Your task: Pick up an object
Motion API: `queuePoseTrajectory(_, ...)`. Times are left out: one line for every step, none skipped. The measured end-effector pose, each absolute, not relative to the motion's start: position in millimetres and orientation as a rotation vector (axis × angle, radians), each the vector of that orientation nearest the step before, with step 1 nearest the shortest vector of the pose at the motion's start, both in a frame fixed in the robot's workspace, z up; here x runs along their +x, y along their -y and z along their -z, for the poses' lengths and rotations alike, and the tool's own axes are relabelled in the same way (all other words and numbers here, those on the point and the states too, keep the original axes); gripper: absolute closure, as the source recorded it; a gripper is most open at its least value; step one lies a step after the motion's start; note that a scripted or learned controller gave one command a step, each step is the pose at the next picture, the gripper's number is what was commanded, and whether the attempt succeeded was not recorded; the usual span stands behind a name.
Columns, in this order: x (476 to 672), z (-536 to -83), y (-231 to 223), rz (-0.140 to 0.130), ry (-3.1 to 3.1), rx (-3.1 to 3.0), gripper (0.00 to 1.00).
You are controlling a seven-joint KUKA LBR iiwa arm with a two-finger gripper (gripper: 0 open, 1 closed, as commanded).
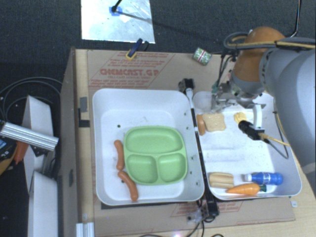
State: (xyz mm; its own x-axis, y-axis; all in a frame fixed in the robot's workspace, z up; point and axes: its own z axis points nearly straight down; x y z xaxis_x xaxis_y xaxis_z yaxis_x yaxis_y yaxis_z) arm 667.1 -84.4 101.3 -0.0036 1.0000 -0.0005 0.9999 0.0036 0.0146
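Carrot (242, 189) lying left-right along right bin's (289, 179) near edge, jaws (219, 105) state unclear

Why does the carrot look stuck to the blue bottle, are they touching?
Touching, it seems: in the camera view the carrot lies right against the underside of the blue bottle, with no white bin floor between them.

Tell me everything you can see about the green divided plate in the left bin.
The pale green divided plastic plate lies flat in the left white bin, toward its near side. It is a rounded rectangle with three compartments: one wide section along the far side and two smaller ones nearer the camera. Nothing sits in them. Two orange-brown sausages lie in the bin beside its left edge, close to touching.
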Motion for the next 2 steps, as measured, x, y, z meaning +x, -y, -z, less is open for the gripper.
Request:
queuePoseTrajectory(666.9,-101.0,84.4,-0.015,-2.218,2.210,0.00)
queuePoseTrajectory(653.3,-89.0,88.3,-0.013,-2.217,2.214,0.00)
